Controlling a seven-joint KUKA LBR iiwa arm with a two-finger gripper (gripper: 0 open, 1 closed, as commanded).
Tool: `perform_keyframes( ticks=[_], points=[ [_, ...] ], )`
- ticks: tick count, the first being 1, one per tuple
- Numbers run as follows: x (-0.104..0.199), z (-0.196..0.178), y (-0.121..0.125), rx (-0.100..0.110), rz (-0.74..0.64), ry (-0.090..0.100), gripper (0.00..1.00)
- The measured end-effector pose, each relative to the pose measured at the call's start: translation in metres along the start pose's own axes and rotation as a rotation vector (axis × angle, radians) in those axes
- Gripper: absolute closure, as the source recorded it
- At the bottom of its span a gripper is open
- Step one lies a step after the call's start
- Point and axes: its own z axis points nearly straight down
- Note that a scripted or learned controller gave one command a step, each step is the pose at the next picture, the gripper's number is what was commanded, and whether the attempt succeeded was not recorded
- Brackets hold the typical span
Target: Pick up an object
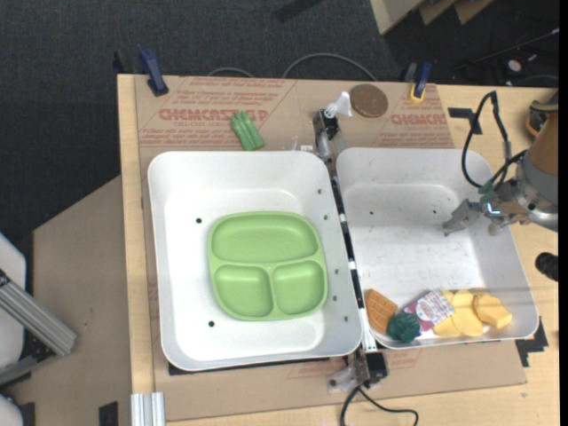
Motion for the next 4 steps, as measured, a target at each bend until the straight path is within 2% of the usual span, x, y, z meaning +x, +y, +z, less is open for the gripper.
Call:
perform_keyframes(
  ticks=[1,2,4],
  points=[
    [-0.003,-0.005,0.030,-0.004,-0.003,-0.003,0.00],
    [-0.008,0.011,0.025,0.003,-0.001,0.000,0.00],
    [0.008,0.011,0.021,0.002,-0.003,0.001,0.00]
  ],
)
